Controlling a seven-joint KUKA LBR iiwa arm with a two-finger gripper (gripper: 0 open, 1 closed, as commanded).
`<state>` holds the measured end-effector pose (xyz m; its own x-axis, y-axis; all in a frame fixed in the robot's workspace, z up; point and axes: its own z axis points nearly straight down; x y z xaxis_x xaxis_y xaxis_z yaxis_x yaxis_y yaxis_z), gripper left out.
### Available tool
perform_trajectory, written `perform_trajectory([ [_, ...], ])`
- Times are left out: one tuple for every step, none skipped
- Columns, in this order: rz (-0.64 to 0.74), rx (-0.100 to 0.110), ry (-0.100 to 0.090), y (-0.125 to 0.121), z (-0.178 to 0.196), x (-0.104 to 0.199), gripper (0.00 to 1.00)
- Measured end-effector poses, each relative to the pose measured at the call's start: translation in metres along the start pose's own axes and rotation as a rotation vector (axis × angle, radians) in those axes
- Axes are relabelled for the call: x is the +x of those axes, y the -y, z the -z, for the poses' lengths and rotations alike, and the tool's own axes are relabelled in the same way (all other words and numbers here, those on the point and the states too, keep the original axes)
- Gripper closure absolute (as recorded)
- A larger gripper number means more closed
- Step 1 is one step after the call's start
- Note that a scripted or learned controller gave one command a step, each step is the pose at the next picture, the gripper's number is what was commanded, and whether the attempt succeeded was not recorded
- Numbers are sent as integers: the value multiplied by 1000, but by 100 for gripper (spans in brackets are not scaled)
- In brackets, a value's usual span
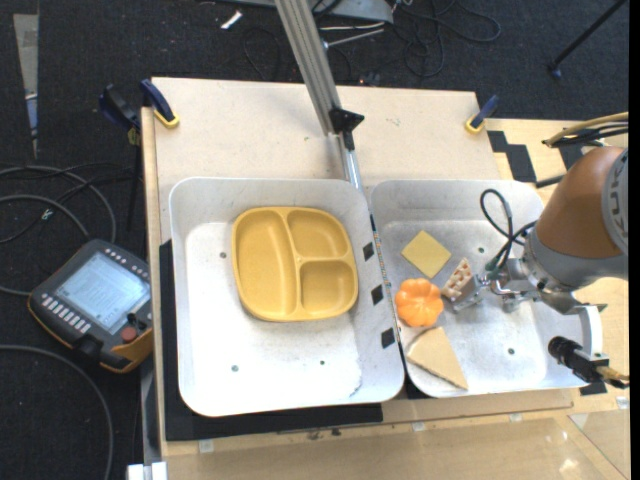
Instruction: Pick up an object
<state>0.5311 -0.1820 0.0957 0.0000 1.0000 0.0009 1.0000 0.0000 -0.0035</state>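
Camera view looks down on the worktop [420, 118], which bears two white bins side by side. The left bin [200, 368] holds a yellow divided plate [295, 263]. The arm [585, 223] reaches over the right bin [500, 363], which holds a pale wedge [438, 356], a flat yellow square [427, 252], an orange pumpkin [419, 302] and a small brown-and-white block [459, 281]. The gripper [482, 286] sits just beside that block; whether its fingers are spread or pinching cannot be told.
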Motion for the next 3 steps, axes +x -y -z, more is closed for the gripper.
perform_trajectory([
  [0,-5,1,-1,13,0,100],
  [3,-10,3,-11,73,-3,100],
  [2,-4,2,-5,116,-5,100],
])
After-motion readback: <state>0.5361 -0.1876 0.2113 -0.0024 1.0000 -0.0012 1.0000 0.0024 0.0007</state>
